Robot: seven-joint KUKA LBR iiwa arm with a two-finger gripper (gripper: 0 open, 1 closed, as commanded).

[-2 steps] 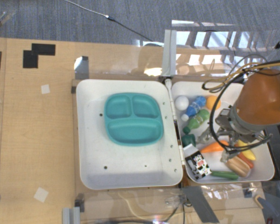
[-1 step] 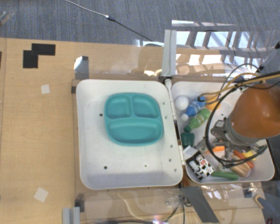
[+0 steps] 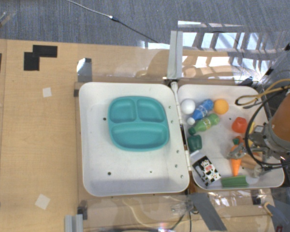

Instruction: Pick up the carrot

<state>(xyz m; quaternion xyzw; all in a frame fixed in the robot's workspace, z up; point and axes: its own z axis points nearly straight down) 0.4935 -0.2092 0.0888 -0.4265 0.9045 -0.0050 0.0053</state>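
The left bin [image 3: 94, 178] holds a teal divided plate [image 3: 137, 123] near its middle, well apart from anything the task concerns; the right bin [image 3: 275, 181] holds the clutter: a white ball [image 3: 187, 105], a blue bottle [image 3: 203, 108] and a green bottle [image 3: 206, 123] at its far left, an orange ball [image 3: 221, 106] just right of them, a dark green block [image 3: 194, 142] and a black-and-white printed card [image 3: 206, 170] nearer, and a red piece [image 3: 239, 124] toward the right.

The carrot [image 3: 236, 166] lies in the near part of the right bin, just above a flat green bar [image 3: 234, 181]; its long axis runs roughly near-to-far, the pointed end seemingly toward the near rim, though it is small and partly crowded.

The gripper [image 3: 239, 150] sits just on the far side of the carrot, apparently touching or almost touching its upper end, the arm's orange band [image 3: 286, 122] to the right; whether its jaws are spread or pressed together I cannot tell, as cables and shadow blur them; the coming move turns on a slight shift toward the near rim, to straddle the carrot across its narrow width.
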